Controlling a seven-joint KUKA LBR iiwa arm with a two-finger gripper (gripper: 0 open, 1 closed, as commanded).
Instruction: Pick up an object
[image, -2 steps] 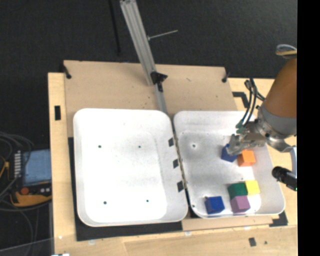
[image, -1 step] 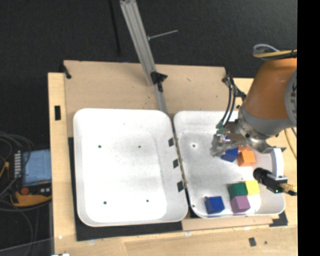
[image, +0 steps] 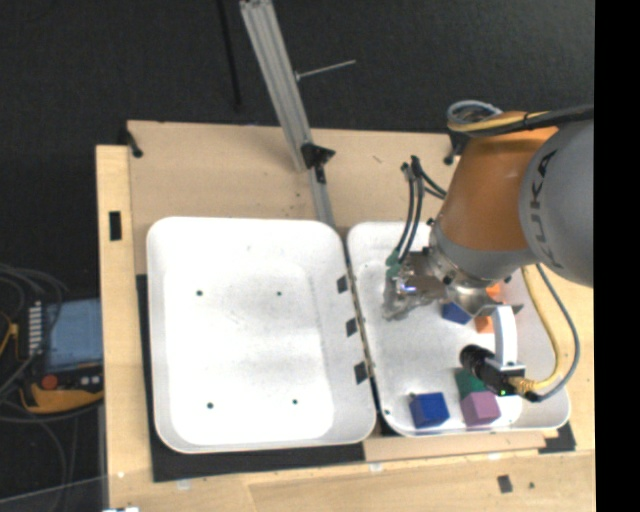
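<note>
Left bin (image: 250, 330): bare white floor. Right bin (image: 400, 360): gripper (image: 405, 290) low near the divider, grip state cannot be told; blue block (image: 429, 410), purple block (image: 481, 408), green block (image: 468, 382) clustered at near wall, likely candidates, apart from gripper

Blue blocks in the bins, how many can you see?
2. One blue block lies near the front edge of the right bin, beside a purple block. Another blue piece peeks out under the arm; more may be hidden there.
</note>
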